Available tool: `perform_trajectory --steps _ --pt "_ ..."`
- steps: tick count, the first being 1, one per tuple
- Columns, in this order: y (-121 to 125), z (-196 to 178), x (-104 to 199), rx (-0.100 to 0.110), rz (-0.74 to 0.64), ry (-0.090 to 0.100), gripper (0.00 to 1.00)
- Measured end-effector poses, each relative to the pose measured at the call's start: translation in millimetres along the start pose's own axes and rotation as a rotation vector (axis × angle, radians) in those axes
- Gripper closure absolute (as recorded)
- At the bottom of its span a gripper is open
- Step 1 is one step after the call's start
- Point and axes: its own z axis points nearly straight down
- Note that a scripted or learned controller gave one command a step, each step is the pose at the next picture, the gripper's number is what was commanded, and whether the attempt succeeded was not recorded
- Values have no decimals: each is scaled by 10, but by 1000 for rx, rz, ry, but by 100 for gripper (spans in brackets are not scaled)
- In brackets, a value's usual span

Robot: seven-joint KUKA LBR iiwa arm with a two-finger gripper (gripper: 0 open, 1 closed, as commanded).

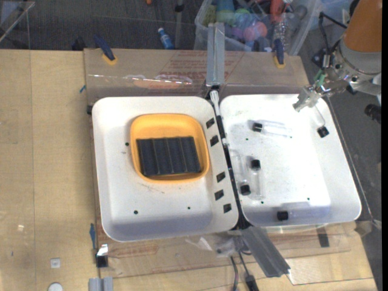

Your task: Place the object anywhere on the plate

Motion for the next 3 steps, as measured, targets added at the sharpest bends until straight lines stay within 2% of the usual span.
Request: perform_trajectory --steps 1,2,3 --pt "-213 -1070 -598 1 18 1 100" --pt "-195 -1464 -584 -3 -308 -3 100" --pt "-198 -1807 -582 -4 -561 -3 100"
